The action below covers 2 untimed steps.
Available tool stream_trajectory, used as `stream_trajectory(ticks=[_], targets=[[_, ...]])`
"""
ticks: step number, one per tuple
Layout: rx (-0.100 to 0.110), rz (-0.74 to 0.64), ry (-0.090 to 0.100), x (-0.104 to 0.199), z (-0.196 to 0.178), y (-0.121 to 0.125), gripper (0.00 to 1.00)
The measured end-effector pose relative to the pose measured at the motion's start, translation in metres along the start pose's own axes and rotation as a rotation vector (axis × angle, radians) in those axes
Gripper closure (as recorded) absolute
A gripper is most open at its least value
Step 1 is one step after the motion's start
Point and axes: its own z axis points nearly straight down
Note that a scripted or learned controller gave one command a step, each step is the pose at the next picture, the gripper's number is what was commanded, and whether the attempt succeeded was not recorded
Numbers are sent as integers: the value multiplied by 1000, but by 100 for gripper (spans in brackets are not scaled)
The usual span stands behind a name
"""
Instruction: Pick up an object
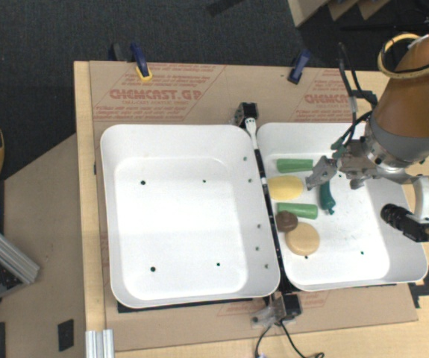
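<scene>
My gripper [338,180] hangs over the middle of the right bin [393,267], open, with its grey fingers [318,176] spread. A teal stick-shaped object [326,198] shows just below the left finger; I cannot tell whether it touches the finger. To the gripper's left lie a green block [295,165], a yellow lump [286,188], a second green block [298,211], a small brown piece [286,220] and a tan round disc [303,240]. Nothing sits visibly between the fingers.
The left bin [124,155] sits beside the right one, split from it by a black rail [265,192]. A black fitting [404,222] on the arm juts over the right bin's right side. Clamps [141,66] hold the cardboard base at the back.
</scene>
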Motion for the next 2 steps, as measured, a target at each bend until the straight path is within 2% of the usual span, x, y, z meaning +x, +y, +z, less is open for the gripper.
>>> stream_trajectory(ticks=[1, 2], targets=[[10, 7, 0, -39, 43, -69, 0], [-3, 2, -2, -36, 30, -64, 100]])
